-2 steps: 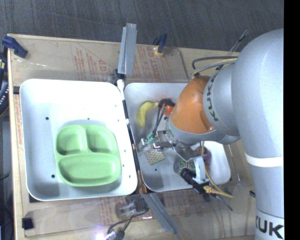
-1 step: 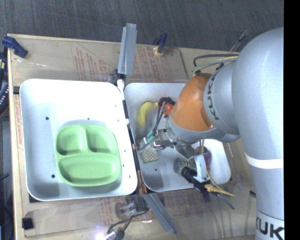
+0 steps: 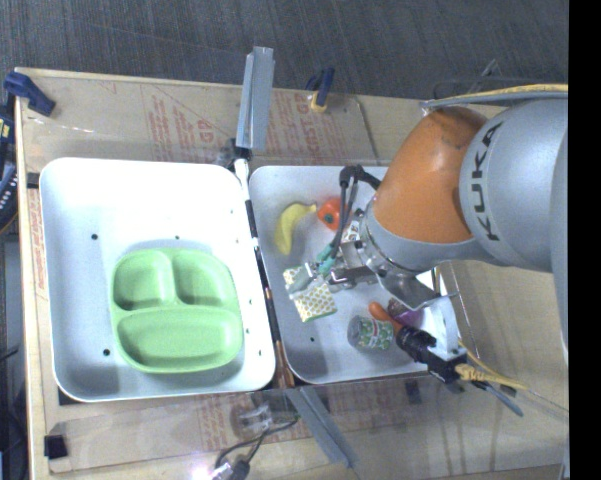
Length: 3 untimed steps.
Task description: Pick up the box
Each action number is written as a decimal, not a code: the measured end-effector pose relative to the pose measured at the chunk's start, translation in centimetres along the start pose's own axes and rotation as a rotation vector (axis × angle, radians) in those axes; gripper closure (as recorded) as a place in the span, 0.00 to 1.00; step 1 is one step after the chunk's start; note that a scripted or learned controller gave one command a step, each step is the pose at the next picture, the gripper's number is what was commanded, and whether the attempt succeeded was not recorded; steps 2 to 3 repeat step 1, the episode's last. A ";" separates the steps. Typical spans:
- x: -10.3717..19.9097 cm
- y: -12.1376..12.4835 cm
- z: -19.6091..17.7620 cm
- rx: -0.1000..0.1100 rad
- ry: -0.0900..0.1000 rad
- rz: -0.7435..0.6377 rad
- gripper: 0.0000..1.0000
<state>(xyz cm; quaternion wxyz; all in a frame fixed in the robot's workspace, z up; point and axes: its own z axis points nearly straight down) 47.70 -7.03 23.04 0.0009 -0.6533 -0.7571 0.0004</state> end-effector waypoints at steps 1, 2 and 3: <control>0.1 3.6 4.0 0.002 -0.001 0.069 1.00; 0.1 3.6 4.0 0.002 -0.001 0.069 1.00; 0.1 3.6 4.0 0.002 -0.001 0.069 1.00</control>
